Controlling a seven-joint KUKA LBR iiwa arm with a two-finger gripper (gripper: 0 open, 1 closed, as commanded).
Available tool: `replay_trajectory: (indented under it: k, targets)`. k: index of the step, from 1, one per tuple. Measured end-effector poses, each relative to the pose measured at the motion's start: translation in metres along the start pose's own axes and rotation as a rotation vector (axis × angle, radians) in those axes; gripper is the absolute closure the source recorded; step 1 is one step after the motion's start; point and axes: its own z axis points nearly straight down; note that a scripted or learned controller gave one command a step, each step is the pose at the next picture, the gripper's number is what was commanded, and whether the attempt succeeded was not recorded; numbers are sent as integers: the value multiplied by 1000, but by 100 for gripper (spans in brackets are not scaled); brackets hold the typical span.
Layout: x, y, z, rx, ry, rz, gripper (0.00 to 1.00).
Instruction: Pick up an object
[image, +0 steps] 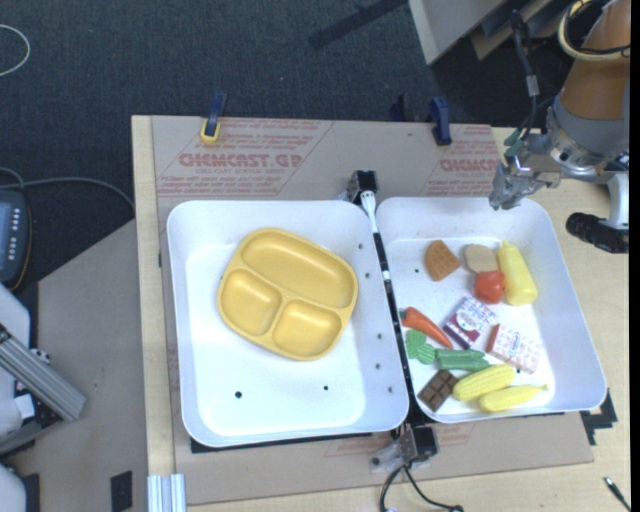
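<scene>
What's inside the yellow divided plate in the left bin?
The yellow divided plate shows three bare compartments, with no food in them. The patch of left bin floor beneath it is covered.

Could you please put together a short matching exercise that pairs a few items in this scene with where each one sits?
Things:
1. yellow divided plate
2. carrot
3. chocolate bar
4. pincer

Places:
A. near the front edge of the right bin
B. in the left bin
C. above the right bin's far edge
D. right bin, close to the divider between the bins

Pairs: 1-B, 2-D, 3-A, 4-C
</scene>
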Motion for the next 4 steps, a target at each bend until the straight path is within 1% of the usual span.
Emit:
replay_trajectory:
  k: [1, 2, 3, 4]
  targets:
    - [0, 1, -16, 3, 1, 0, 100]
    - [30, -51, -11, 13, 4, 1, 100]
    - [59, -104, -14, 13, 5, 1, 100]
    - [79, -122, -9, 12, 4, -1, 100]
